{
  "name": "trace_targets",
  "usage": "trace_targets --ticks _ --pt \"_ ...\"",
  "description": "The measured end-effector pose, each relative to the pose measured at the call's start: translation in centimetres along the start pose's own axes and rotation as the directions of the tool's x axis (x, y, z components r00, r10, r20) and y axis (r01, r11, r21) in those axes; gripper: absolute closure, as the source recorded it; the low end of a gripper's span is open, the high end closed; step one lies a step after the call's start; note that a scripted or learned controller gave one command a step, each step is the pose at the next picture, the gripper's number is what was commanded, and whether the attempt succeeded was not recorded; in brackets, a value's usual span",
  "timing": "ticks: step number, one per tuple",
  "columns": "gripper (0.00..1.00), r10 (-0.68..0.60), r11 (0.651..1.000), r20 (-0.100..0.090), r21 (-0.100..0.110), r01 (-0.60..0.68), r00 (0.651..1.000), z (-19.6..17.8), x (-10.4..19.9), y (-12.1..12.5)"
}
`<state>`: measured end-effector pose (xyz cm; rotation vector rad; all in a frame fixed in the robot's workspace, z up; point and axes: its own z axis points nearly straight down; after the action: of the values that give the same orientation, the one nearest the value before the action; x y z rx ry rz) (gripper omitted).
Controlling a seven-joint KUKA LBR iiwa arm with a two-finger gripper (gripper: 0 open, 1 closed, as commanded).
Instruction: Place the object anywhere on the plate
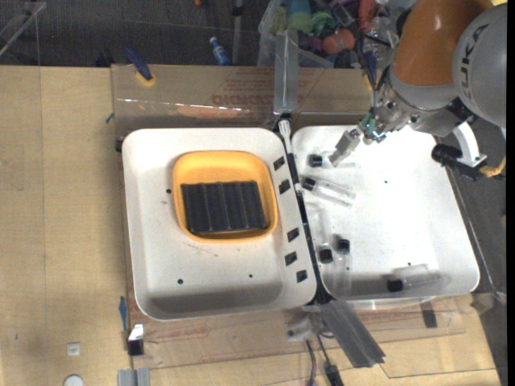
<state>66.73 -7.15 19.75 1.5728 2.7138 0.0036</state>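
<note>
Pincer (342, 149) upper right of frame, can't tell grip state; we risk missing clear object (331, 190), never reaching orange plate (223, 193).

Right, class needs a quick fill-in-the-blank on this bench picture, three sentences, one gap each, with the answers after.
1. The orange plate sits in the ____ bin.
2. A dark ridged object lies on the ____.
3. The gripper hangs over the ____ bin, and the arm enters from the view's right.

Missing words: left; plate; right
</note>
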Motion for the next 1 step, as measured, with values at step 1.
trace_targets --ticks 1 --pt "0.00 -0.195 0.981 0.002 -0.001 0.195 0.981 -6.19 -4.56 -2.55"
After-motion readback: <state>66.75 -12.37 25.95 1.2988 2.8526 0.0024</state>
